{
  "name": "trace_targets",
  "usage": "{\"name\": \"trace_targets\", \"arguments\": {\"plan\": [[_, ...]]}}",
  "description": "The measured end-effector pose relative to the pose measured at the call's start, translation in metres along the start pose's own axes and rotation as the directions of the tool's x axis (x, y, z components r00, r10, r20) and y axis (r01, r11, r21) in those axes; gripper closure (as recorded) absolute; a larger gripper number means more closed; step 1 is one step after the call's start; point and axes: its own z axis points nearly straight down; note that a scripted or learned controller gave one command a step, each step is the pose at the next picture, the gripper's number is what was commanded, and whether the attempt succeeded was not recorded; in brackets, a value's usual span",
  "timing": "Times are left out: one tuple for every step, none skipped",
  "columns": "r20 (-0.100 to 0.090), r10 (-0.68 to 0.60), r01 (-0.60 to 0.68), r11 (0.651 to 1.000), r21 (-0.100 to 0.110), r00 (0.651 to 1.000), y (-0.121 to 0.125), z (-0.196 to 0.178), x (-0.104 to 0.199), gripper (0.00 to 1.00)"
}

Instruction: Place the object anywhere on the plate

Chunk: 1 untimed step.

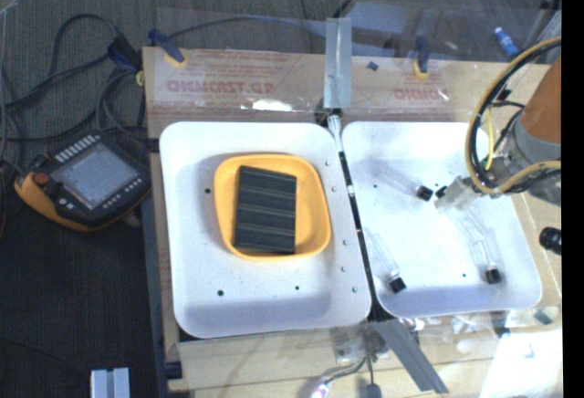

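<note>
Black ridged block [266,209] on yellow plate [315,214], left bin | gripper [453,195] well apart, right bin | grip state unclear

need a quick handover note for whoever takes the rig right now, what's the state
Pincer: over the right bin, with nothing seen between its fingers; whether it is open or shut cannot be told.
Object: the dark ridged block lies flat on the yellow plate in the left bin, apart from the arm.
Done: the block looks placed on the plate.
Left: probably only pulling the arm away.
</note>
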Motion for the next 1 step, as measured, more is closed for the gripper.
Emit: {"name": "trace_targets", "arguments": {"plan": [[0.0,0.0,0.0,1.0,0.0,1.0,0.0001,-0.0001,0.0,0.0]]}}
